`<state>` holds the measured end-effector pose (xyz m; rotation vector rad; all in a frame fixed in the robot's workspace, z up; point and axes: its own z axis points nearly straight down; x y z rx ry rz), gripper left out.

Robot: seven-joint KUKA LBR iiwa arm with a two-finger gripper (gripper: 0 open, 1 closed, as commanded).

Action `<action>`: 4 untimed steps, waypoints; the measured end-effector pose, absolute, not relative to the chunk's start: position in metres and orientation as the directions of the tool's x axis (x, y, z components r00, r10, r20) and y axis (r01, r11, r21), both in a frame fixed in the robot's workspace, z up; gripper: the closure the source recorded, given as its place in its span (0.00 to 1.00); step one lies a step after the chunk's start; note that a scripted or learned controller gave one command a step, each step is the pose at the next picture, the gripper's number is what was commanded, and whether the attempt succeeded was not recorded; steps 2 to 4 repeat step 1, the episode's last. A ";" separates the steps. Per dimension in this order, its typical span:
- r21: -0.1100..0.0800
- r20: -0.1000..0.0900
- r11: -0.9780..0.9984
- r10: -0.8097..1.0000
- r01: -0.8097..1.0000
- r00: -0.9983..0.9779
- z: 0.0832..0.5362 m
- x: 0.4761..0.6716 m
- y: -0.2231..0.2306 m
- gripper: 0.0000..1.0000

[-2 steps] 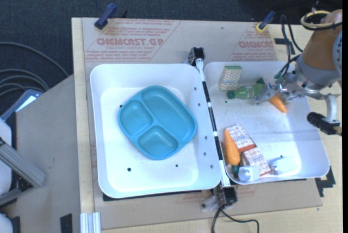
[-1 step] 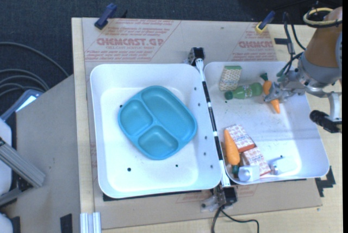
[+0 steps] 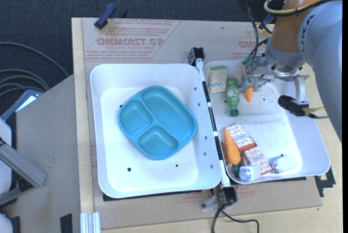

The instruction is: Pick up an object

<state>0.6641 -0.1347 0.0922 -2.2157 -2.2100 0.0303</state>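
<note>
In the right bin (image 3: 304, 134), my gripper (image 3: 249, 85) hangs near the far wall with a small orange piece (image 3: 249, 95) pinched between its fingertips. Just left of it lies a green bottle (image 3: 232, 97), and beyond that a pale box with a green label (image 3: 218, 79). Towards the bin's near left corner sit an orange carrot (image 3: 231, 150), a red and white carton (image 3: 240, 137), a second red and white packet (image 3: 255, 160) and a grey-capped white item (image 3: 247, 172).
The left bin (image 3: 109, 172) holds a blue divided plate (image 3: 157, 121). A black divider rail (image 3: 209, 112) runs between the bins. The arm (image 3: 310, 25) comes in over the right bin's far right corner. A small white item (image 3: 284, 161) lies near the front.
</note>
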 end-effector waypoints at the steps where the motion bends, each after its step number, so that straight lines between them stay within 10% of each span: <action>1: 0.001 0.000 0.001 1.000 1.000 -0.001 0.186 0.629 -0.078 1.00; 4: 0.001 0.000 0.001 1.000 1.000 -0.001 0.186 0.629 -0.078 1.00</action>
